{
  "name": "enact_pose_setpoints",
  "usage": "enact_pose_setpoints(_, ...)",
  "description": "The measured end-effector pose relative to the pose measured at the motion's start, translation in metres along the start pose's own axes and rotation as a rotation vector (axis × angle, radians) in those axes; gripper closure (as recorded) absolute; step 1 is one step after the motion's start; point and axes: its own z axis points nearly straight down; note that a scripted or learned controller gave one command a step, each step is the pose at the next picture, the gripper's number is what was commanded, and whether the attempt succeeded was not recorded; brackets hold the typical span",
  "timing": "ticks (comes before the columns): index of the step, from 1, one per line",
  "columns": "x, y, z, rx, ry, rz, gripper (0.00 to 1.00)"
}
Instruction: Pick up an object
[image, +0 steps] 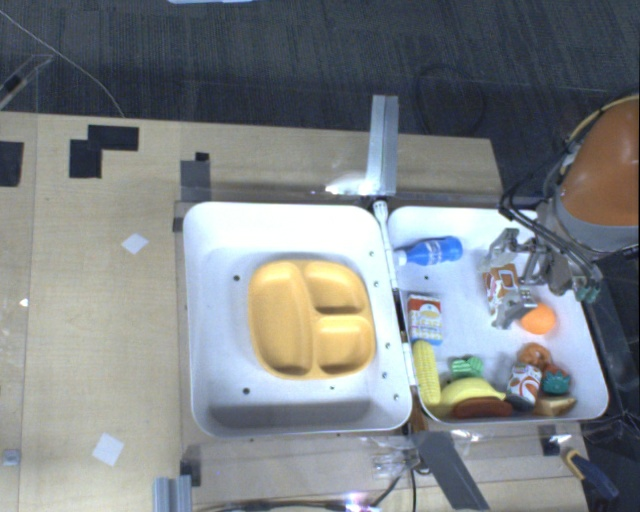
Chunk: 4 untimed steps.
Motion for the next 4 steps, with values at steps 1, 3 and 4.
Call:
enact_pose_setpoints(1, 0.005, -0.018, 0.053, 0.001, 0.003, 0.493, 0.00)
enact_pose_setpoints(3, -0.033, -0.061, 0.070, -0.003, -0.021, 0.856, 0.00)
enact_pose_setpoints(4, -0.053, -0.070, 0.070, 0.001, -0.015, 0.665, 0.00)
